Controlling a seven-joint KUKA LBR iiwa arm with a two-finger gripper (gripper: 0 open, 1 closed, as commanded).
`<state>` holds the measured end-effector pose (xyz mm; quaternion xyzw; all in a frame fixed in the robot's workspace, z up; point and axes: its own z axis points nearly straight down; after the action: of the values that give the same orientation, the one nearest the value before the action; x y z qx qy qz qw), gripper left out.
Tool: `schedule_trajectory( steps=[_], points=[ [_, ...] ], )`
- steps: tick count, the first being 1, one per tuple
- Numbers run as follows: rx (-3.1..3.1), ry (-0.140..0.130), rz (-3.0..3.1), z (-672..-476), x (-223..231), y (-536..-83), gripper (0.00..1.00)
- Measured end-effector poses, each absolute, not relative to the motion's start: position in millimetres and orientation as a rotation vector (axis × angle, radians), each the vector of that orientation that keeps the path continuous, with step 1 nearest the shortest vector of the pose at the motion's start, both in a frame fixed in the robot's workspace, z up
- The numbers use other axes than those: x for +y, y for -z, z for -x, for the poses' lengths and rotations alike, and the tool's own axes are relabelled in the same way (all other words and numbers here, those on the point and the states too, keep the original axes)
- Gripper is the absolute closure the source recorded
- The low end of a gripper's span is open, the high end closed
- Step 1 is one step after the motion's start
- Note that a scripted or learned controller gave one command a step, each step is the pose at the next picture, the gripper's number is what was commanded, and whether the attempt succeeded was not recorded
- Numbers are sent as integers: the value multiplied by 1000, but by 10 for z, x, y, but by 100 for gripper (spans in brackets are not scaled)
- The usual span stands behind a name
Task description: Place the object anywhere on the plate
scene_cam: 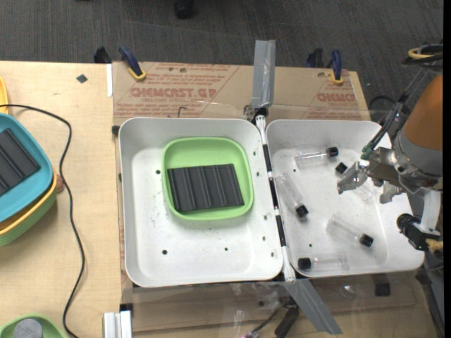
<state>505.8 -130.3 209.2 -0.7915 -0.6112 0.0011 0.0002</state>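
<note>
Grey carpet behind, desk (56,104) carries two white bins. Pincer (361,178) hovers at right of frame over right bin (394,255), apparently open and holding nothing. Clear vials (317,157) lie scattered there; green plate (208,153) sits in left bin (141,252). Best to pick an isolated vial and grip across its body.
</note>
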Motion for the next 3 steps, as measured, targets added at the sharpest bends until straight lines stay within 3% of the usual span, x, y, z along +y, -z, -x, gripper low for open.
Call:
schedule_trajectory(
  steps=[1, 2, 3],
  points=[
    [-1565, -6, 2724, -4774, -1423, -2365, 0],
    [-1252, -9, 2880, -4772, -1923, -2698, 0],
    [-902, -9, 3009, -4776, -2131, -3271, 0]
  ],
)
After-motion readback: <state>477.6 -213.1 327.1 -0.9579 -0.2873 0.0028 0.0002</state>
